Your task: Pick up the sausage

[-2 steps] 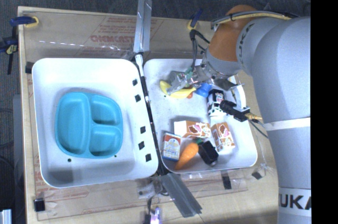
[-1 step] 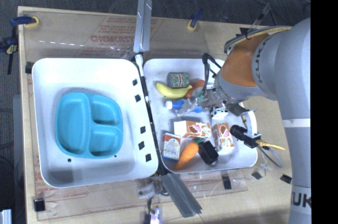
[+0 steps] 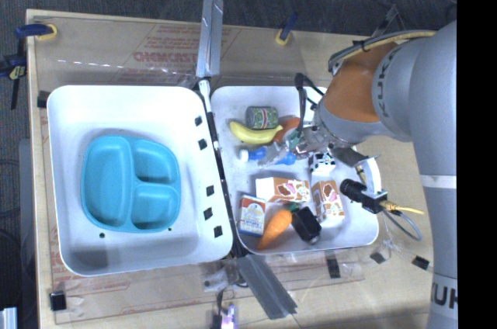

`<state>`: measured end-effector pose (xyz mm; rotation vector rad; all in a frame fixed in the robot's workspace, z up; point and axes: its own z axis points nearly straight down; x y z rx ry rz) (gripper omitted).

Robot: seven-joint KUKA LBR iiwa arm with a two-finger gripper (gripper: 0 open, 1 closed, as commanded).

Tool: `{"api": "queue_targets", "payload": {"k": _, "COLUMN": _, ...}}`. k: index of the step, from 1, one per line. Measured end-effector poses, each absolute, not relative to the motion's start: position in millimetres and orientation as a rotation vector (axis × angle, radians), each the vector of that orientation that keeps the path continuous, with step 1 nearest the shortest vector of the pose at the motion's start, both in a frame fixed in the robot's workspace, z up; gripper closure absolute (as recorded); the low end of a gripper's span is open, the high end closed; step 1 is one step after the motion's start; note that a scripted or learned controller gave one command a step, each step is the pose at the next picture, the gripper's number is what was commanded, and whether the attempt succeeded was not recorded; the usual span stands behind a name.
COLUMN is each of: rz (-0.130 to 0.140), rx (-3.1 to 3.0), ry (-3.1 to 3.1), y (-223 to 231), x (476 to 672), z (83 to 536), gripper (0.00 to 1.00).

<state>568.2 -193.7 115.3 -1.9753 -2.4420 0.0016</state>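
This looks like a robot lab. A big grey robot arm (image 3: 423, 79) reaches over a wooden surface (image 3: 116, 40) with two white bins (image 3: 62, 110) fixed side by side. Blue clamps (image 3: 35, 31) grip the surface edge, and cables (image 3: 404, 207) trail around.

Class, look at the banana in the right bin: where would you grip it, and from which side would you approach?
Probably its left half, from straight above, closing across the narrow width. The banana lies flat and curved. A green can crowds its middle, while bare floor of the bin flanks the left end.
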Motion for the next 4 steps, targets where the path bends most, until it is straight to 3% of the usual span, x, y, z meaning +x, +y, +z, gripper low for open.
{"api": "queue_targets", "payload": {"k": 1, "rz": 0.002, "rx": -1.949, "ry": -2.46, "y": -157.5, "x": 508.7, "z": 112.2, "gripper": 0.0}}
{"api": "queue_targets", "payload": {"k": 2, "rz": 0.001, "rx": -1.841, "ry": -2.544, "y": -195.3, "x": 567.8, "z": 99.4, "gripper": 0.0}}
{"api": "queue_targets", "payload": {"k": 3, "rz": 0.002, "rx": -1.725, "ry": -2.622, "y": -166.1, "x": 530.7, "z": 112.2, "gripper": 0.0}}
{"api": "queue_targets", "payload": {"k": 4, "rz": 0.001, "rx": -1.478, "ry": -2.774, "y": -209.1, "x": 570.9, "z": 106.2, "gripper": 0.0}}
